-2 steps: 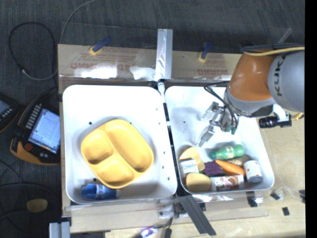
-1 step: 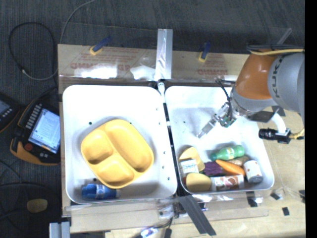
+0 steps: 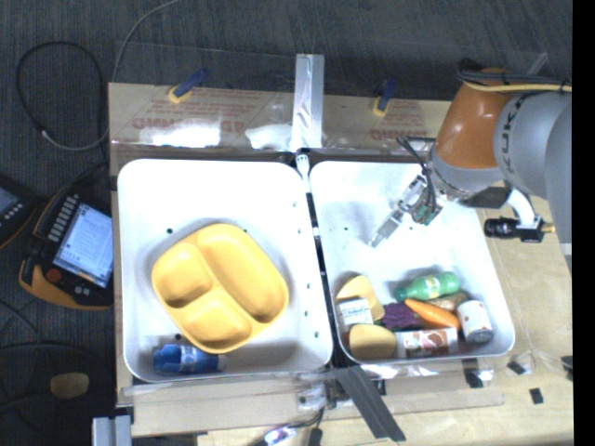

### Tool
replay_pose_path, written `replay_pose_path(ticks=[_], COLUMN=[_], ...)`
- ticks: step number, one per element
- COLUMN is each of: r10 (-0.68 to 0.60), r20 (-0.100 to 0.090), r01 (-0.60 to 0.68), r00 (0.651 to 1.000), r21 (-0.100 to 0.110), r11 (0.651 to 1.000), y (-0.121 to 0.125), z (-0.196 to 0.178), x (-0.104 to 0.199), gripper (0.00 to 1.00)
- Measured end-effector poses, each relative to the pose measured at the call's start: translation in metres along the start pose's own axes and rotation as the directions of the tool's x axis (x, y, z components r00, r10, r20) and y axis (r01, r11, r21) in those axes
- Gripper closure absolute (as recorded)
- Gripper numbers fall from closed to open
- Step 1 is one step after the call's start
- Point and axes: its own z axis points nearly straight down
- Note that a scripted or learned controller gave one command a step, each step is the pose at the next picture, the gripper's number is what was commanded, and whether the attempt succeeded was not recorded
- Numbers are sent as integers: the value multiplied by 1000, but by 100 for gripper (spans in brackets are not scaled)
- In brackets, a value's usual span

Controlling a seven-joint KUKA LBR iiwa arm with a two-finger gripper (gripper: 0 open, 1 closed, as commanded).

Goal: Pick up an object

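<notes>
My gripper hangs over the bare upper middle of the right bin, pointing down and to the left, and I see nothing in it. Below it, along the bin's front, lies a cluster of items: a green bottle, an orange carrot, a purple piece, a small white can, a tan block with a label, a yellow rounded piece and a red-labelled tube. The gripper stands well above and apart from all of them.
The left bin holds a yellow divided plate and a blue object in its front corner. A metal divider stands behind the seam between the bins. A handheld pendant lies off the bench at left.
</notes>
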Motion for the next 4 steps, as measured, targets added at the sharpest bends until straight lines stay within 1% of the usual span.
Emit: replay_pose_path(ticks=[1, 2, 3, 4], r10=[99, 288, 200, 218], r20=[0, 5, 5, -8], r01=[-99, -288, -200, -218], r00=[995, 958, 980, 976], r21=[-2, -13, -4, 4], r11=[995, 958, 980, 976], y=[-51, -98, -84, -42], z=[-2, -3, -3, -62], x=[88, 110, 107, 96], gripper=[0, 0, 0, 0])
